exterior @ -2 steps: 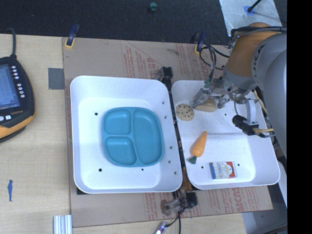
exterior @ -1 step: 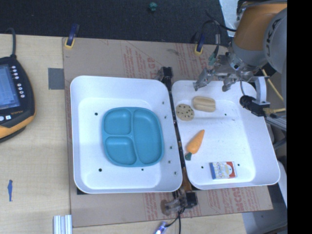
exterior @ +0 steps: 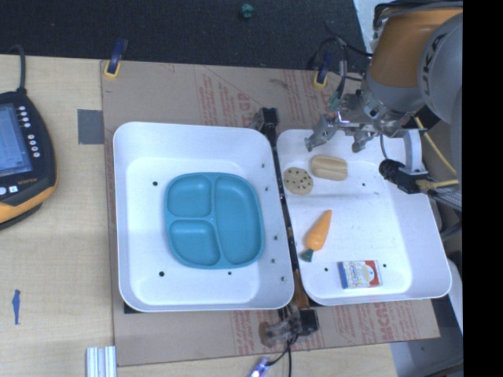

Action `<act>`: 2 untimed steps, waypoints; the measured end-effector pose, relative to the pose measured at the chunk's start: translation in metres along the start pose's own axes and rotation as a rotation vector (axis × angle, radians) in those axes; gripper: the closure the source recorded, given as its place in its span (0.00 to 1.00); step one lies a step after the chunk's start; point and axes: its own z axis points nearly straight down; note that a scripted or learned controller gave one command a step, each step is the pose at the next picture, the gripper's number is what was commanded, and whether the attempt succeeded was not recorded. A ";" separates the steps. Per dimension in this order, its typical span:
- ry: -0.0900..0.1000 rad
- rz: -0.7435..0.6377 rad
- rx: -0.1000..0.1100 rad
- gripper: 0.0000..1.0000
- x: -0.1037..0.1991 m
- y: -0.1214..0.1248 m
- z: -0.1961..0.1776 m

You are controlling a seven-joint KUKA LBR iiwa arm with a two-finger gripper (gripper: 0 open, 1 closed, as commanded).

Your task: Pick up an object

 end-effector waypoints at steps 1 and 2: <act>-0.002 0.000 0.000 0.00 -0.005 -0.056 0.013; -0.001 0.000 0.003 0.00 -0.030 -0.076 0.098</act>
